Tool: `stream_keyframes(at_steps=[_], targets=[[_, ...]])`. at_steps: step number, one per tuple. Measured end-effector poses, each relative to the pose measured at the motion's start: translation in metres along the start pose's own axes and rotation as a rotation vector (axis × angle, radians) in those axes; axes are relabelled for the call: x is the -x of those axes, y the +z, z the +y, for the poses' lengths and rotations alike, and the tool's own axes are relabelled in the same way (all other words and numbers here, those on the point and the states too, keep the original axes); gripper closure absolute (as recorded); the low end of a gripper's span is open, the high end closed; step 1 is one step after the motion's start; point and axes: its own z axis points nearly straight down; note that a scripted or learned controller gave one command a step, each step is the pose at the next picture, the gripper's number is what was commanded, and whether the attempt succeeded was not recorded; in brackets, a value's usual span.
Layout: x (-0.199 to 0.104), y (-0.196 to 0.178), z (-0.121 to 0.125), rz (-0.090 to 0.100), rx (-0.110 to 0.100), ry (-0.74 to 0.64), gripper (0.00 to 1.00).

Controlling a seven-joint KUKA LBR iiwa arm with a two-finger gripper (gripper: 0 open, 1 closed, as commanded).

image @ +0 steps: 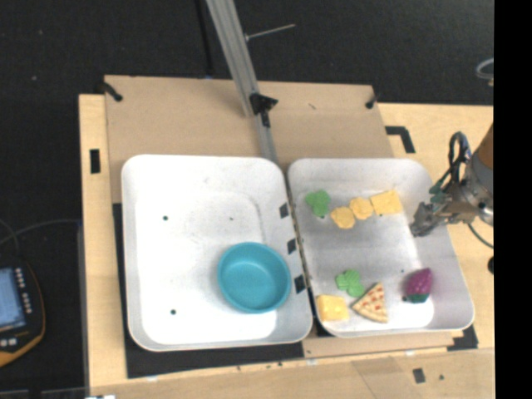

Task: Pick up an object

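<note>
The pincer hangs over the right bin's right rim; how far it is open cannot be told. A purple toy lies near, just toward the bin's front, apart from it. A pizza slice lies beside that.

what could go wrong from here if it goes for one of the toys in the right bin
1. The end effector sits at the right bin's right rim, so a straight descent may hit the wall instead of a toy.
2. The pizza slice, yellow block and green piece lie close together, so a grasp there may knock or catch a neighbour.
3. The three yellow pieces sit in a touching row and look flat, so they are hard to separate.
</note>
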Motion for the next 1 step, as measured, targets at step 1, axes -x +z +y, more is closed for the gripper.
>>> stream_keyframes(at_steps=[1], targets=[[-0.0521, 0.0075, 0.0196, 0.002, -0.002, -0.002, 1.00]])
